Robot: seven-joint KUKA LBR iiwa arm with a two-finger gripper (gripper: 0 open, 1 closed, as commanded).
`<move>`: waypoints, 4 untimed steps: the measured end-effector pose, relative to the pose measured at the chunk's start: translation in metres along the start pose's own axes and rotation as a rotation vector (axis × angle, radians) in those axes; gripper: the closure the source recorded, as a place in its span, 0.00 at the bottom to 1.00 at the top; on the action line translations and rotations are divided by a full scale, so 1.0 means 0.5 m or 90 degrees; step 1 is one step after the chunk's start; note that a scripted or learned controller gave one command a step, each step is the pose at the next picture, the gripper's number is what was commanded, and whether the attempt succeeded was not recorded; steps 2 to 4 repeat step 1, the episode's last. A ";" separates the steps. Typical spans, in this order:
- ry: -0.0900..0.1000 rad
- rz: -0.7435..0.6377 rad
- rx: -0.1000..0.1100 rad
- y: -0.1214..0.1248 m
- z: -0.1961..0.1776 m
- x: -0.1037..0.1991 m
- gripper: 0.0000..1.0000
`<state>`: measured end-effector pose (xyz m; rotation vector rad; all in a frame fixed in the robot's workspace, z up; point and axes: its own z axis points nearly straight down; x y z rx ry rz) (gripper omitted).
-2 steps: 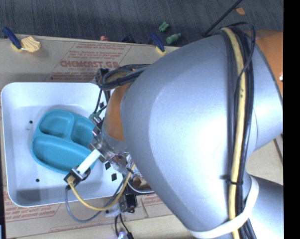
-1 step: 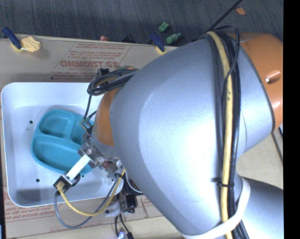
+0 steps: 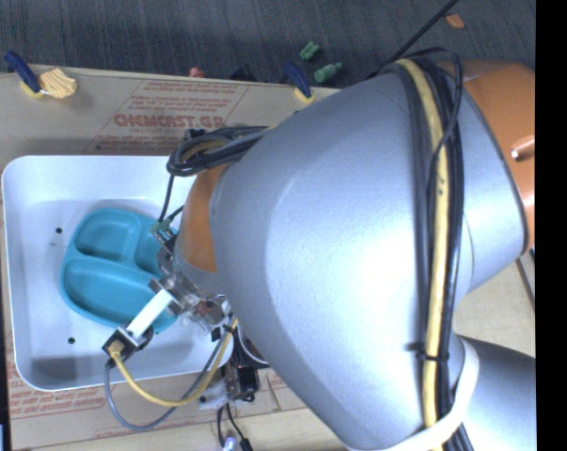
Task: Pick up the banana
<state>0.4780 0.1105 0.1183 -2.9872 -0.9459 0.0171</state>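
1. While the grey arm (image 3: 377, 252) sweeps in from the right and covers most of the bench, its wrist end sits low over the left white bin (image 3: 24, 252)
2. Claw (image 3: 175, 289): seen only as a cluster of metal parts under the orange band (image 3: 200, 233); whether it is open or closed, cannot tell. Nothing can be seen gripped in it
3. Banana: cannot tell where it lies relative to the claw from this view
4. Blue dish (image 3: 104, 266), two hollows side by side, lies on the bin floor just left of the claw. Its right edge runs under the wrist parts; touching or apart, cannot tell
5. White bar (image 3: 144, 319) slants down and left from the claw, over the dish's lower right edge, ending in a small black and yellow tip
6. Yellow cable (image 3: 161, 395) loops from that tip below the claw, across the bin's near wall, and back up toward the wrist. A thin grey wire follows the same loop
7. Black cables (image 3: 208, 144) curl above the claw, at the top of the orange band, and a bundle of black and yellow lines runs along the arm's big grey housing, well right of the claw
8. Brown sheet (image 3: 170, 111) with red print lies beyond the bin, above the claw, held by blue clamps (image 3: 20, 67) at its far corners
9. Small green pieces (image 3: 316, 59) lie on the dark floor past the sheet, well above and right of the claw
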 end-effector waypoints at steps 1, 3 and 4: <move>0.003 0.101 -0.004 -0.093 -0.087 0.080 1.00; 0.003 0.101 -0.004 -0.093 -0.087 0.080 1.00; 0.003 0.101 -0.004 -0.093 -0.087 0.080 1.00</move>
